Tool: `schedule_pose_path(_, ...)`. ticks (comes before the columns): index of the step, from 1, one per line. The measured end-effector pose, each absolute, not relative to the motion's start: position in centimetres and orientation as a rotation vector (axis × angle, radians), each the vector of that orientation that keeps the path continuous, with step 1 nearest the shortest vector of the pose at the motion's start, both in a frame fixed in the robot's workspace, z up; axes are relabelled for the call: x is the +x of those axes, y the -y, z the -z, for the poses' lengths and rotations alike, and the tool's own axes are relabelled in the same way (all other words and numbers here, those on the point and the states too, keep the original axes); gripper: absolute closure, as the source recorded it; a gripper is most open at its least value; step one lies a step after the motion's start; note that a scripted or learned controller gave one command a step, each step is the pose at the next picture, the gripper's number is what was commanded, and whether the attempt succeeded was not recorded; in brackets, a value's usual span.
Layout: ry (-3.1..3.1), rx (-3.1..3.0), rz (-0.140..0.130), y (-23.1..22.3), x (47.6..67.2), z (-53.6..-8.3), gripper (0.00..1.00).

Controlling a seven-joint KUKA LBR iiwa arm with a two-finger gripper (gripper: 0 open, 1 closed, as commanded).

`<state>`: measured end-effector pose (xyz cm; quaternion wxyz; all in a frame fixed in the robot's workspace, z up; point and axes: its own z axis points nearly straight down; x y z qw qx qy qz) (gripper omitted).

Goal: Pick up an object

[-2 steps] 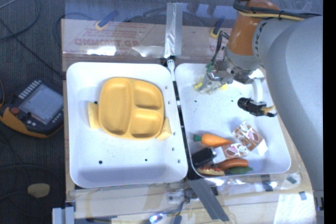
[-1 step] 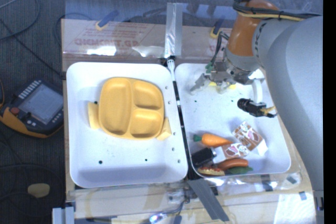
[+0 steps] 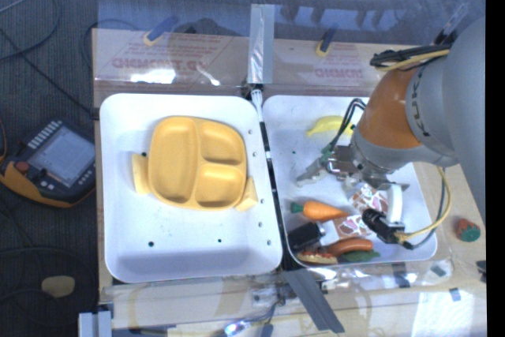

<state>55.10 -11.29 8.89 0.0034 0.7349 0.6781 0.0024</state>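
Objects: a small heap of toy food and oddments in the right bin (image 3: 276, 122), mostly along its near edge.
Carrot (image 3: 319, 210): orange with a green end, lying on its side near the bin's middle, pointing left to right.
Black block (image 3: 304, 234): just below the carrot, beside the bin's left wall.
Hot dog (image 3: 341, 250): a red and brown piece with a green strip, at the near edge, right of the black block.
Card (image 3: 348, 226): a small white piece with red marks, between the carrot and the hot dog.
Banana (image 3: 326, 125): yellow, in the far part of the right bin, partly behind the arm.
Arm (image 3: 430, 106): grey with an orange band, reaching in from the right and low over the right bin.
Gripper (image 3: 323, 167): at the arm's end, above the bin floor, left of the wrist and above the carrot; one metal finger (image 3: 310, 173) slants out to the left. Whether the fingers are apart or together I cannot tell; nothing visible between them.
Left bin (image 3: 114, 233): holds a yellow tray (image 3: 196, 162) with three compartments, lying on a paler yellow sheet (image 3: 140, 174).
Pendant (image 3: 55, 158): grey and orange, on the floor left of the bench.
Cardboard (image 3: 173, 55): flat behind both bins.
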Motion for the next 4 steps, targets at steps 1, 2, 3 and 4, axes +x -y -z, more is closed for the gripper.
schedule_pose_path(1, -2.13, 2.289, -0.017, 10.82, 50.09, -8.96, 0.0)
schedule_pose_path(2, -2.346, 2.055, -0.015, 10.16, 49.22, -8.99, 0.0)
schedule_pose_path(3, -2.424, 1.968, -0.015, 10.36, 49.18, -8.98, 0.0)
schedule_pose_path(4, -2.429, 1.97, -0.019, 10.3, 49.37, -9.78, 1.0)
